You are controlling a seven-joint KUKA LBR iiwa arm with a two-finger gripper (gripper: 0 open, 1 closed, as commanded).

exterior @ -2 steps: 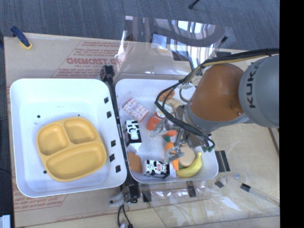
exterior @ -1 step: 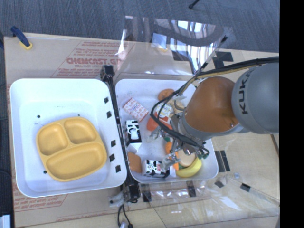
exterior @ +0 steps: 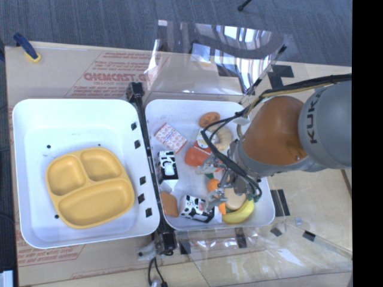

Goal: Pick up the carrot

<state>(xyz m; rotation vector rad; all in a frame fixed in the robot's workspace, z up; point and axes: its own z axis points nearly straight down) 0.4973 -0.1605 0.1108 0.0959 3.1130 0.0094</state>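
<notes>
From my remote station, I watch the KUKA arm (exterior: 287,136) lean in over the right-hand white bin (exterior: 179,107), its gripper (exterior: 226,191) down low among the toy food near the bin's front edge. The carrot (exterior: 213,185) appears as small orange pieces just beside the gripper, one above the tip and one by the banana (exterior: 239,213); the wrist and cables cover the rest of it. I cannot tell how far the fingers stand apart, or whether they have hold of anything, since the wrist body hides them.

As I judge it, this is the closing-in stage of the grasp. To do it well, I would want the fingers set across the carrot's narrow width, clear of the banana touching it on the front side and of the cow-patterned block (exterior: 194,208) close by on the left, then shut firmly before any lift. A straight vertical rise would show quickly whether the carrot comes with it.

The red-orange block (exterior: 196,156) and the cookie-like disc (exterior: 209,119) sit further back, well apart from the work. The left bin (exterior: 36,113) holds a yellow divided plate (exterior: 90,186).
</notes>
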